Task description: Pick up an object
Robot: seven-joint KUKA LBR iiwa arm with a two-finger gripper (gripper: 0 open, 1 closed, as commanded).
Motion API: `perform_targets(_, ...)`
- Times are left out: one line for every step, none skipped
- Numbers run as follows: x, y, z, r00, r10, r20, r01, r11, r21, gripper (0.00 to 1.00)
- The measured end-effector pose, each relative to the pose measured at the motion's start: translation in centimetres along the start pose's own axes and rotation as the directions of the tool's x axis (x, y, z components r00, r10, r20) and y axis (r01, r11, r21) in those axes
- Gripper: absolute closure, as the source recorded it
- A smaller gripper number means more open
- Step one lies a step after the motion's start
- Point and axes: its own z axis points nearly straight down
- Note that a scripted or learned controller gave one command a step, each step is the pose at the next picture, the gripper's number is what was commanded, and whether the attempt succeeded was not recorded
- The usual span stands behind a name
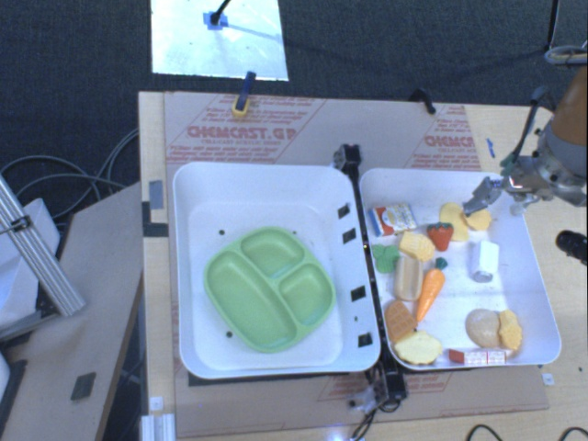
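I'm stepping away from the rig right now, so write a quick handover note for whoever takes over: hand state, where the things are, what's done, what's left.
Hand: over the upper right part of the right bin, near the yellow piece and the strawberry. Nothing seen held in it; open or shut cannot be told.
Things: toy foods all lie in the right bin, including a carrot, a white cylinder and a red-and-white packet.
Left bin: holds a green divided tray.
Done: nothing picked yet.
Left: grasp one object and lift it.
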Motion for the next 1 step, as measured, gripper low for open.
perform_targets(-0.60,0.16,4.40,1.000,0.005,0.000,-0.005,1.000,0.001,0.00)
